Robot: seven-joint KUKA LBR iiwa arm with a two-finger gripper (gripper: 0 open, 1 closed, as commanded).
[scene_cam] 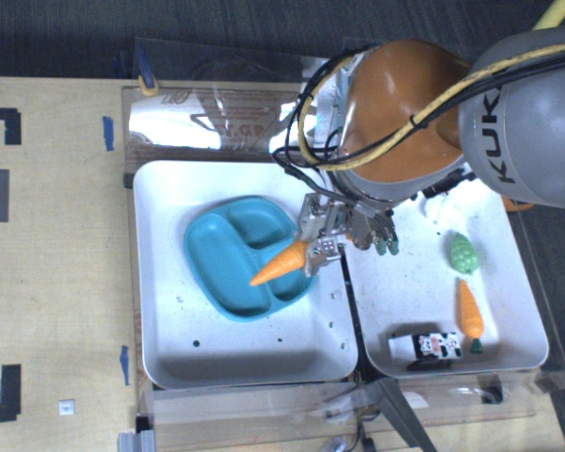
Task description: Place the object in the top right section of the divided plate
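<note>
A blue divided plate (228, 252) lies in the left white bin (169, 328). An orange toy carrot (278, 265) hangs over the plate's right side, its tip pointing down-left and its thick end caught between the fingers of my gripper (313, 250). The gripper is shut on the carrot just above the plate's right edge, near the wall between the two bins. The orange-banded wrist (395, 111) hides the back of that wall.
The right bin (405, 299) holds a green bumpy toy (462, 253), a second orange carrot (469, 314) and a small black-and-white cow-patterned block (433, 346) near its front edge. A clear plastic sheet (217, 121) lies behind the left bin.
</note>
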